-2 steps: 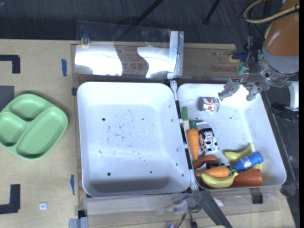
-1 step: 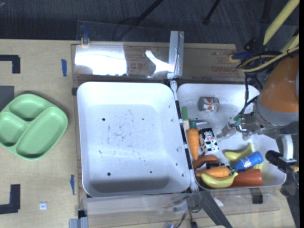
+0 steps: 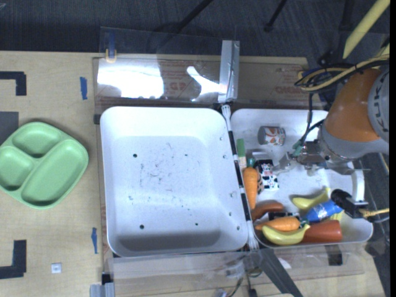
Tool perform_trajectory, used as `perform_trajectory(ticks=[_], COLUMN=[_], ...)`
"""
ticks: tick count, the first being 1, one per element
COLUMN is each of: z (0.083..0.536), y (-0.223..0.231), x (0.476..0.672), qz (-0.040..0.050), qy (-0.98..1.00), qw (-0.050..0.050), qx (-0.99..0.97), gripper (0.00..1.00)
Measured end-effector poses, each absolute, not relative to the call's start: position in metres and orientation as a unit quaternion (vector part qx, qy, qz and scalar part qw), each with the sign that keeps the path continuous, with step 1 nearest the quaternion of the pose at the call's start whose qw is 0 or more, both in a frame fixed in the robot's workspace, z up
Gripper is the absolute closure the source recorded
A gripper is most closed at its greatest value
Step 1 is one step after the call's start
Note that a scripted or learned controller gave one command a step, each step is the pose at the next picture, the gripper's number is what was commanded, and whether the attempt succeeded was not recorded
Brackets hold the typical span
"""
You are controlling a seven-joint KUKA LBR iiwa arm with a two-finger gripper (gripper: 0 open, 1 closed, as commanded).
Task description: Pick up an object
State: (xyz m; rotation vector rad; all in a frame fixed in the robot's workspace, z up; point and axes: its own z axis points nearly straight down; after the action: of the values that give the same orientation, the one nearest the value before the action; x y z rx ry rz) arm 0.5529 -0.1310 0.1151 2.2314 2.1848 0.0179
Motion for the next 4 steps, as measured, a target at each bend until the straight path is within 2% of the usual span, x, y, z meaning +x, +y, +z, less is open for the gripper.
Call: perform_trajectory(ticks=[1, 2, 3, 4], z=[0.129, 0.085, 0.086, 0.084], y=[-0.170, -0.130, -0.185, -0.170], x=[0.499, 0.482, 0.487, 0.556], qz=[-0.0020, 0.0023, 0.0052, 0.0004], qy=[0.537, 0.352, 0.272, 0.161], qw=[-0.003, 0.002, -0.018, 0.000], qx=[0.843, 0.936, 0.962, 0.987], gripper=[0.00, 0.00, 0.00, 0.00])
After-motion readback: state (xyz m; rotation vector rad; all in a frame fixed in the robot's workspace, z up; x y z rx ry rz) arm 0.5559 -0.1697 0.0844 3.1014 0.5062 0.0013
